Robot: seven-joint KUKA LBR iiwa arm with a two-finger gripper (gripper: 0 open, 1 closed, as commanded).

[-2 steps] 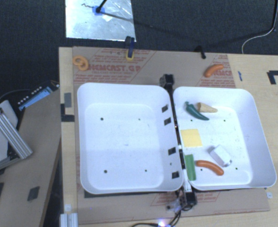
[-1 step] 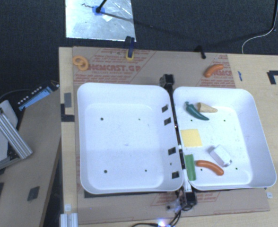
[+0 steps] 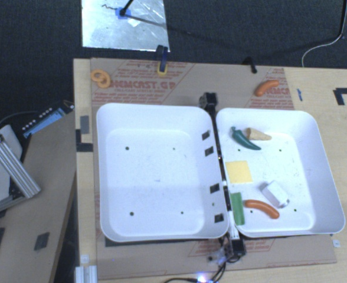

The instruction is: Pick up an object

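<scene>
While unable to tell whether the tool is open, closed or gripping anything, can still weigh the risks from the layout alone. Every likely target lying in the right bin [image 3: 324, 152], well apart from the left bin [image 3: 156, 114].

- Green strip [image 3: 237, 208]: tucked against the left wall, so prone to a tool strike on that wall.
- Yellow square [image 3: 239, 171]: flat on the floor, probably too thin to catch, likely to slide.
- Green pepper [image 3: 244, 139]: touching the beige cone [image 3: 259, 135] at the far side, so liable to a double grab or a knock.
- Orange sausage [image 3: 262, 209]: just beside the white block [image 3: 275, 193], round, apt to roll away.

Further out, on the worktop [image 3: 315, 87], another sausage [image 3: 267, 87] and a ring [image 3: 101, 78], probably beyond easy picking.
</scene>
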